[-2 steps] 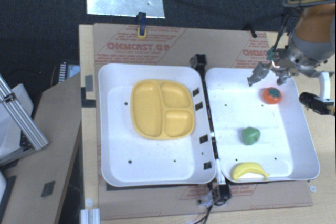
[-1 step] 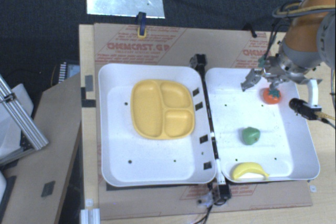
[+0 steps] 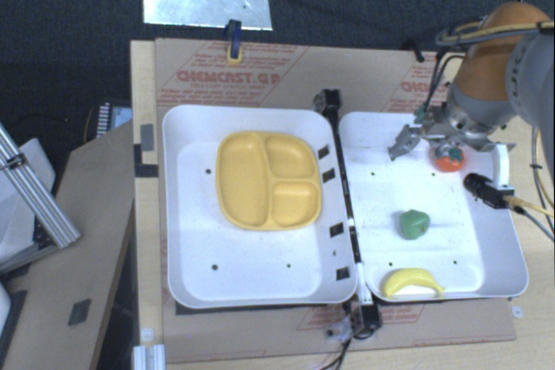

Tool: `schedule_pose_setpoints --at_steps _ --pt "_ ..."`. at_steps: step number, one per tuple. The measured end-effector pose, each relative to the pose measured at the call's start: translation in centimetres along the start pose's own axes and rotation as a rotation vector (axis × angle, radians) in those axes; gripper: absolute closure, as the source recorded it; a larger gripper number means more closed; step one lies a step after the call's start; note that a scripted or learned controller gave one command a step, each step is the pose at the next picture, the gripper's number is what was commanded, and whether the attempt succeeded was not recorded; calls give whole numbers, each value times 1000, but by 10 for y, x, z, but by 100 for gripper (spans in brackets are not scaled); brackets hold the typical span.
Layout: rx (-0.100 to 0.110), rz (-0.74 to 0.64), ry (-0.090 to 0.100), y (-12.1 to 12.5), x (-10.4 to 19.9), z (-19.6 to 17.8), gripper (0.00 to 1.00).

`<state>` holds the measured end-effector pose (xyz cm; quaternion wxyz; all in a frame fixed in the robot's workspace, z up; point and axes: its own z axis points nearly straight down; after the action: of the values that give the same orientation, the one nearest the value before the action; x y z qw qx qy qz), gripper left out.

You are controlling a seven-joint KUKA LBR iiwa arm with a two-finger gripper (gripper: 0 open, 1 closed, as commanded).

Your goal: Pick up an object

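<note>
Three loose objects share the right bin (image 3: 512, 260), presumably laid apart so each can be grasped on its own: orange-red piece (image 3: 448, 160), green piece (image 3: 414, 223), yellow banana (image 3: 413, 282). Gripper (image 3: 431, 143) sits low over the bin's far side, one grey finger (image 3: 403, 141) splayed outward, so jaws read as released, nothing between them. Orange-red piece lies just beside the jaws, toward the wrist, partly under it; probably the target. Green piece well clear of the jaws, banana farther again. Yellow divided plate (image 3: 267, 180) rests in the left bin (image 3: 186, 273), well apart
</note>
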<state>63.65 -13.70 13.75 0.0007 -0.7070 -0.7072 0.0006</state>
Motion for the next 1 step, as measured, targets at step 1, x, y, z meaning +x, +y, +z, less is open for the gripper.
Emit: schedule_pose_setpoints --at_steps 1 --pt "-7 0 -2 2 -1 -14 100"
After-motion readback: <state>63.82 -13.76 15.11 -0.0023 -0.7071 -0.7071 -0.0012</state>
